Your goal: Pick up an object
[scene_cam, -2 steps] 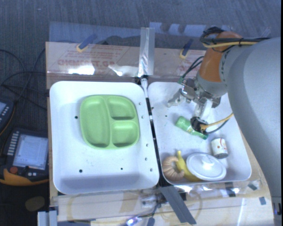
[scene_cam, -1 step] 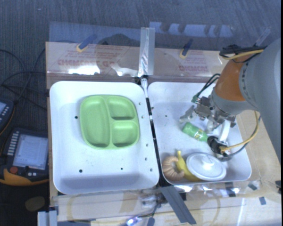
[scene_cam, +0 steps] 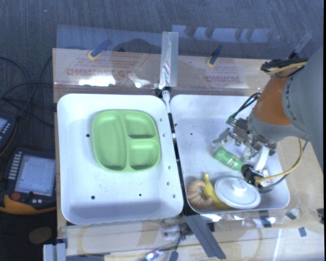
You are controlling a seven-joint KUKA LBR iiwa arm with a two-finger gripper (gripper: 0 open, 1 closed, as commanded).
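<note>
Camera view: arm (scene_cam: 293, 99) (bent) over right bin (scene_cam: 198, 126)

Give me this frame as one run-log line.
end effector: right bin, over green object | grasp: unconfirmed | left bin: green divided plate

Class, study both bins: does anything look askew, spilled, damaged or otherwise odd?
Nothing looks spilled or broken. The green tray lies flat in the left bin. In the right bin, the white lid, banana and donut crowd the near corner, touching; the green bottle lies on its side under the gripper.
</note>
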